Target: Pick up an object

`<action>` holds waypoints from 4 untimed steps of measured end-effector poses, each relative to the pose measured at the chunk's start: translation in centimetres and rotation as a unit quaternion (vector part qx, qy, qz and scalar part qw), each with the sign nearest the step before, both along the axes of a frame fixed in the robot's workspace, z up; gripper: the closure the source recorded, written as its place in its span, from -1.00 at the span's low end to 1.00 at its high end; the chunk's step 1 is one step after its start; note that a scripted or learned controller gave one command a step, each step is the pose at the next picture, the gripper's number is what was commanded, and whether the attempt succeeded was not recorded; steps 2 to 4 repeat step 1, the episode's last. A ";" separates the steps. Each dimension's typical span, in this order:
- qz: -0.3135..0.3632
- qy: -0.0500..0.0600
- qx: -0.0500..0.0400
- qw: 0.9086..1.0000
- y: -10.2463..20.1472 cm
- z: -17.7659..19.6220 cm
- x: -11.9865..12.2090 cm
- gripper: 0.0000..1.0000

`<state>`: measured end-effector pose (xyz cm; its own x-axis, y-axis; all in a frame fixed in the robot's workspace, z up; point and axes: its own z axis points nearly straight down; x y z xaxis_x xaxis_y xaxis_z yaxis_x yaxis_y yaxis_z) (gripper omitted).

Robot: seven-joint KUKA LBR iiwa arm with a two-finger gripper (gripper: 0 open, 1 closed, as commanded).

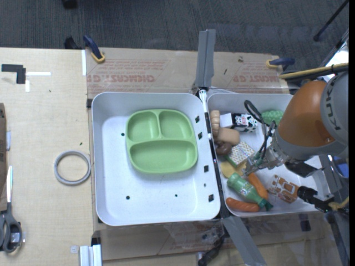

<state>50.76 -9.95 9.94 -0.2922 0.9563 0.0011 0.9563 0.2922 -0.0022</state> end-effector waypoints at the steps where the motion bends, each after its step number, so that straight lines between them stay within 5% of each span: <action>1: -0.044 0.000 -0.001 0.999 6.3 9.1 4.6 1.00; 4: -0.044 0.000 -0.001 0.999 6.3 9.1 4.6 1.00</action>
